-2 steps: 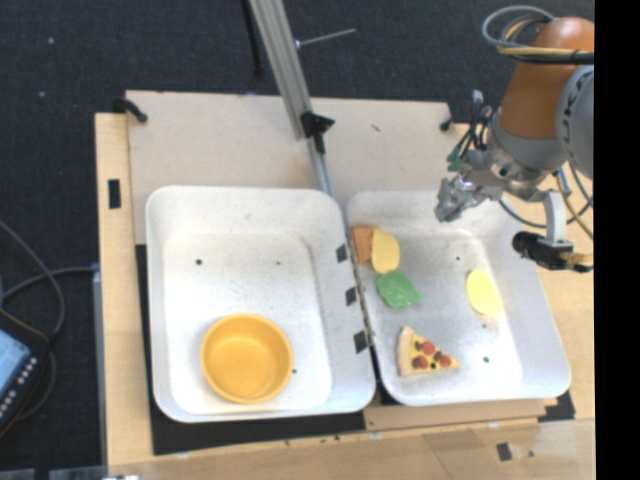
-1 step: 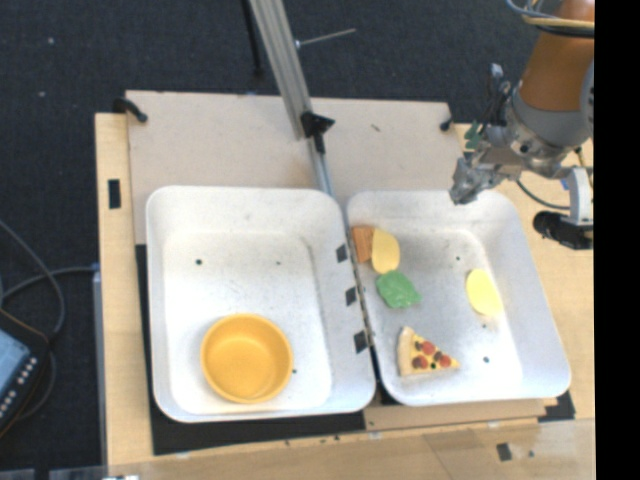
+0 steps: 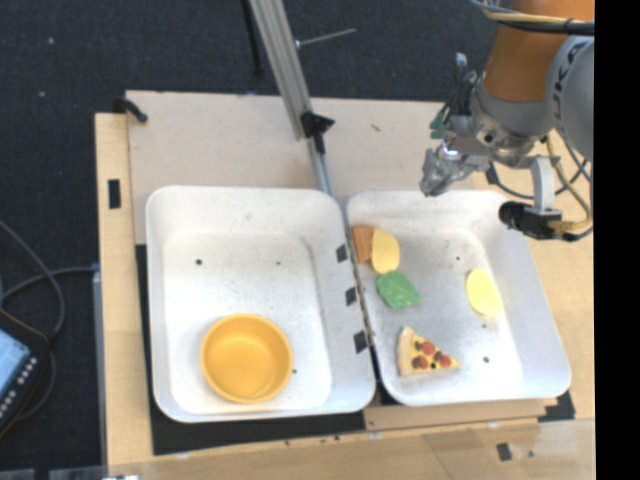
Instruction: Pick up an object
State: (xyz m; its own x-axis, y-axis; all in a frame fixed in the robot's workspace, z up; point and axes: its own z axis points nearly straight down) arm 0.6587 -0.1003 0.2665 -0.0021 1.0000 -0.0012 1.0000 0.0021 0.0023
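Note:
My gripper (image 3: 436, 180) hangs above the far rim of the right bin (image 3: 530, 368), near its back edge, with nothing between its fingers. Below it in that bin lie a yellow oval piece (image 3: 385, 252) beside a small brown piece (image 3: 362, 243), a green leafy piece (image 3: 398, 290), a pizza slice (image 3: 424, 353) and a yellow lemon-like piece (image 3: 484, 292). All of them rest apart from the gripper. A yellow bowl (image 3: 247, 357) sits in the left bin (image 3: 175, 218).
A slanted metal rail (image 3: 286, 58) rises behind the bins and ends at a black clamp (image 3: 318, 125) near their shared rim. Bare bench board (image 3: 210, 138) lies behind the left bin.

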